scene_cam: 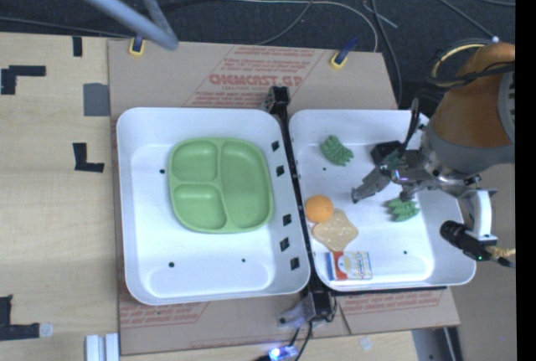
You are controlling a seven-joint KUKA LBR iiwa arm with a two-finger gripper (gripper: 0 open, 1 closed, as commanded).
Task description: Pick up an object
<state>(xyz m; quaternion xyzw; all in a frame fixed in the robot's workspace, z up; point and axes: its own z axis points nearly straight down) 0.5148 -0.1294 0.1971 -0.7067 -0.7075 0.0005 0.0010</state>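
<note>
Low over right bin (435, 267), end effector (381, 171) with fingers spread wide, gripping nothing. Green toy (403, 208) just right of it; another green piece (336, 150) far-left; orange ball (318, 208) nearer, left.

You had two bins side by side: the left bin (134, 208) held a tray (221, 184) near its middle. In the right bin (368, 118), a ball (318, 208) touched a cracker (335, 231) just in front, with a card (352, 265) nearer the front wall. One toy (336, 150) lay toward the back; another (403, 208) sat right, beside the gripper (377, 175).
</note>
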